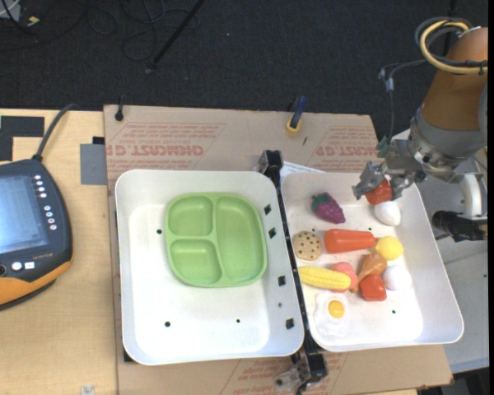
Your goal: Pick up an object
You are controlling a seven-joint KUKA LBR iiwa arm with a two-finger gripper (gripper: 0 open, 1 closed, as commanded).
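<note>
The hand (382, 186) hangs at the upper right of the frame, over the right bin's (428, 319) far corner, with a small red toy (380, 193) between its fingers. A white egg (387, 213) lies just below it. The fingers' tips are hard to make out.

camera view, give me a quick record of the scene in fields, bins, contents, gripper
left bin: holds a green divided plate
right bin: toy food, including grapes, cookie, carrot, corn, fried egg
gripper: over the right bin's far right corner, a red item between its fingers
white egg: just below the gripper
</note>
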